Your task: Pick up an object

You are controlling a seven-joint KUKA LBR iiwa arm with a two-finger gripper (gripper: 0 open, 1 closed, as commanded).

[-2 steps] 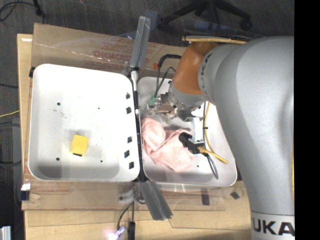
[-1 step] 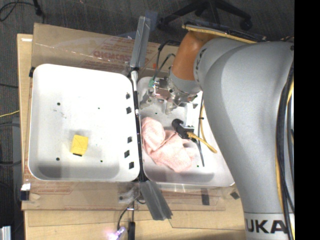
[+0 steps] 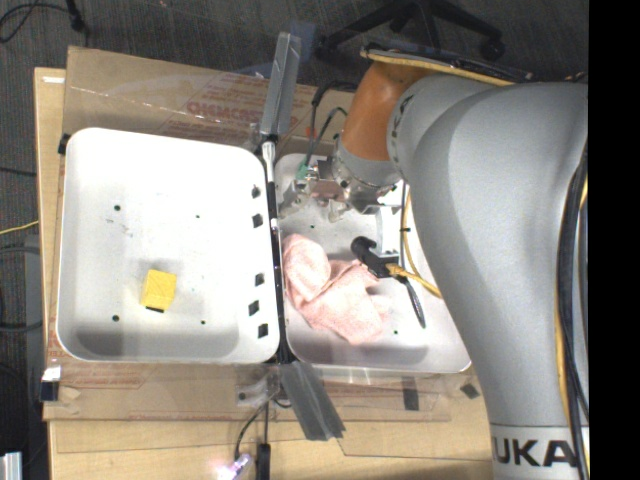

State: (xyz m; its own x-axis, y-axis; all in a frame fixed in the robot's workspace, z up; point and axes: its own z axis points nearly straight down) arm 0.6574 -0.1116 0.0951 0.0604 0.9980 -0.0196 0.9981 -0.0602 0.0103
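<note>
Hand (image 3: 312,183) low at the right bin's (image 3: 440,353) far end, nothing seen in it; finger state cannot be told; pink cloth (image 3: 335,290) lies near, ungrasped; yellow block (image 3: 159,289) in left bin (image 3: 150,158); pickup outstanding.

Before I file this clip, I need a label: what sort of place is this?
Probably a robotics lab: a robot arm reaches over two white bins on a bench, an office chair stands behind, and cables trail across the carpet.

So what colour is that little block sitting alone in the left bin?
Yellow. The small block shows clearly in the camera view, against the white floor of the left bin.
</note>
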